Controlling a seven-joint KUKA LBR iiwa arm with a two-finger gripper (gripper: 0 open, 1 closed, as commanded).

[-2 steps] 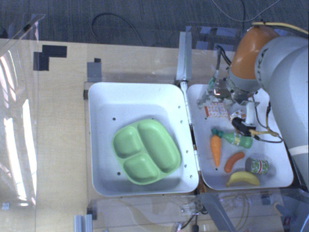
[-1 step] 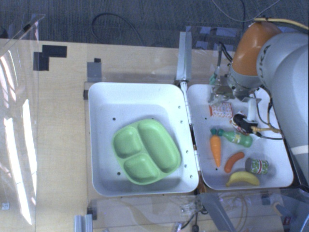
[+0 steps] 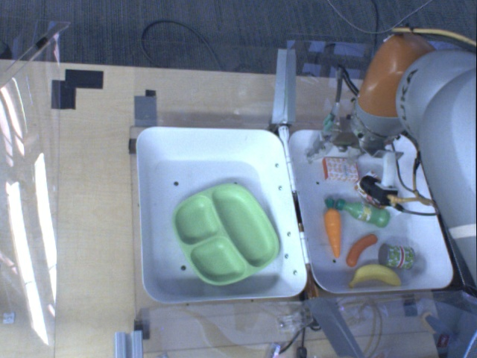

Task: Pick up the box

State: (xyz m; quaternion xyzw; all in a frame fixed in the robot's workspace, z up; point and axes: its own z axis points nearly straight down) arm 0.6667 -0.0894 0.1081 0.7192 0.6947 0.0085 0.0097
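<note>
White plastic bins sit side by side on a pale wooden desk [image 3: 89, 200], seen from above at a slant. At the far end of the right bin [image 3: 440, 274] lies the box [image 3: 340, 170], a small flat carton with a red-and-white printed face, resting on the bin floor close to the far wall and toward the bin's left side. Just above and beyond it hangs the hand [image 3: 344, 139] of the grey arm [image 3: 447, 110], which reaches in from the right under an orange band [image 3: 391, 69]; whether the hand is spread or pressed together cannot be told from this angle, and the box is not seen between its fingers. Near of the box, a green bottle [image 3: 365, 213] lies on its side, with a carrot [image 3: 333, 232] just to its left, pointing near. A red sausage-shaped piece [image 3: 361, 248] lies near of the bottle, a yellow banana [image 3: 375, 276] rests along the near wall, and a small can [image 3: 397, 256] lies just right of the banana's far side. The left bin [image 3: 156, 155] holds a light green divided plate [image 3: 226, 233], tilted across the bin floor. Black cables [image 3: 414, 192] trail from the wrist across the right bin's far right part. Dark carpet [image 3: 186, 13] runs beyond the desk.
</note>
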